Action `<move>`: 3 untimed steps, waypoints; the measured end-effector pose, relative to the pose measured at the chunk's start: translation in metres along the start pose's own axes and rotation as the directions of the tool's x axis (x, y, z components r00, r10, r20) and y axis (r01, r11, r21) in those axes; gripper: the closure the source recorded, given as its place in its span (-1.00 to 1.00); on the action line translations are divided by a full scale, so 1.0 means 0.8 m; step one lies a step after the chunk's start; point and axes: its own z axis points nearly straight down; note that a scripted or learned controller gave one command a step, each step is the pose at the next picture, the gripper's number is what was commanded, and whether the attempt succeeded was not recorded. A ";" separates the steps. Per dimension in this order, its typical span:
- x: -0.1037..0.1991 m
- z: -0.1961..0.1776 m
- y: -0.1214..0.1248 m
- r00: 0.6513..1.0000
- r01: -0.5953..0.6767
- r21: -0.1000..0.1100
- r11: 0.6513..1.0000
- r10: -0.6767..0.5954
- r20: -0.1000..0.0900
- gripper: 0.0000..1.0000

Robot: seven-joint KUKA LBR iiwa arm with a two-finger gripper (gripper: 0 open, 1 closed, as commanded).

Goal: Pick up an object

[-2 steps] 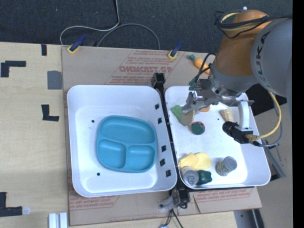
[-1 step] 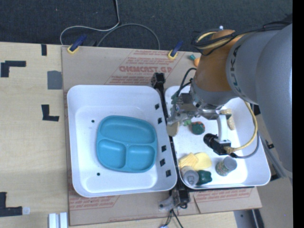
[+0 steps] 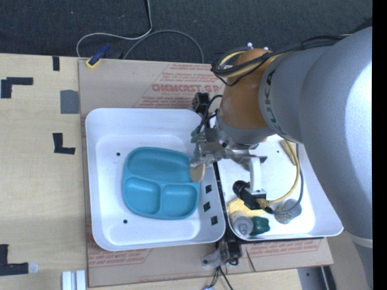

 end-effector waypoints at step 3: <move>-0.077 -0.002 0.052 1.000 -0.002 -0.005 1.000 0.002 0.002 1.00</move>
